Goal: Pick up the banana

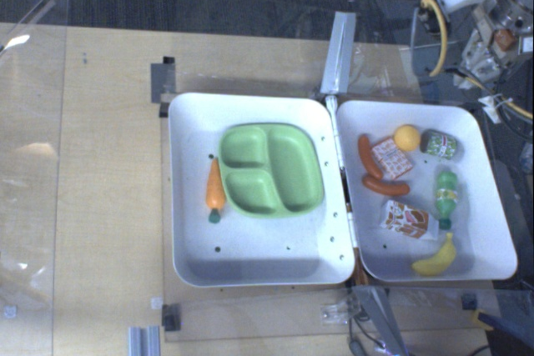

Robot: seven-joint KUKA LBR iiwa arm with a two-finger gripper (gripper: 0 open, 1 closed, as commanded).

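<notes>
Yellow banana [436, 257] lies in the right bin [497, 204], well apart from the end effector [499, 36], whose opening I cannot tell.

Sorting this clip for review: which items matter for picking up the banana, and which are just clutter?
Job:
banana, right bin, gripper

Lying about:
carrot, green tray, orange, two sausages, green bottle, can, two cartons

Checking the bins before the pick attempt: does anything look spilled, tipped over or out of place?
Nothing stands out. The banana lies intact at the near edge of the right bin, beside the other food items. The carrot lies next to the green tray in the left bin.
</notes>
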